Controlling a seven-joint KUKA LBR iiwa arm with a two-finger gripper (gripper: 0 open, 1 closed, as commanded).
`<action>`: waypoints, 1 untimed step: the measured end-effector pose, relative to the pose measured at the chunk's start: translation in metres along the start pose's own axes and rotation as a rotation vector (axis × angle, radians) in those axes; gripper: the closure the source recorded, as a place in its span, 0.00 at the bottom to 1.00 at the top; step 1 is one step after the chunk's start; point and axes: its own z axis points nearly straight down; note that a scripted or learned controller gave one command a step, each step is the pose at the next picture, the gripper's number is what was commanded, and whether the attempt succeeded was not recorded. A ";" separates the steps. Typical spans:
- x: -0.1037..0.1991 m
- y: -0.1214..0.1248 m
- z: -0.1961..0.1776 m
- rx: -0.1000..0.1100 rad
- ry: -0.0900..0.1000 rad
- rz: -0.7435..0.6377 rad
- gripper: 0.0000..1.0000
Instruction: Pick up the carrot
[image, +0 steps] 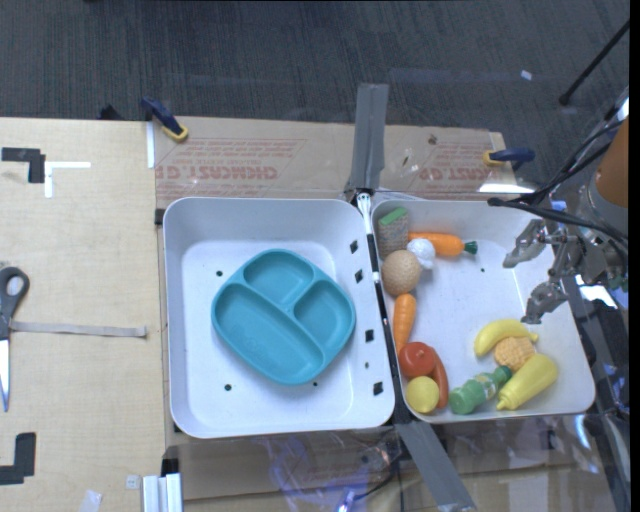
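Item: carrot (403, 318), orange, lying lengthwise against the left wall of the right bin (470, 290), its narrow end toward a red pepper (419, 356) and its upper end just below a tan egg-shaped piece (400, 271). A second carrot-like piece (441, 245), orange with a green stub, lies crosswise near the bin's far edge. Other contents, right bin: banana (501, 333), corn cob (529, 381), green bottle (476, 392), yellow lemon (422, 393). Left bin (190, 300): one blue divided plate (284, 316). Pincer (540, 275): poised over the right side of the right bin, fingers spread apart and grasping nothing, well apart from either carrot. Step in hand, by judgement: approach, before any grasp. Next move calls for travel leftward across the bin, alignment across the carrot's width, then descent; the wall and the neighbouring pepper leave little finger room.
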 end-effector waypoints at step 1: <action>-0.054 0.052 0.122 0.000 -0.001 0.309 0.00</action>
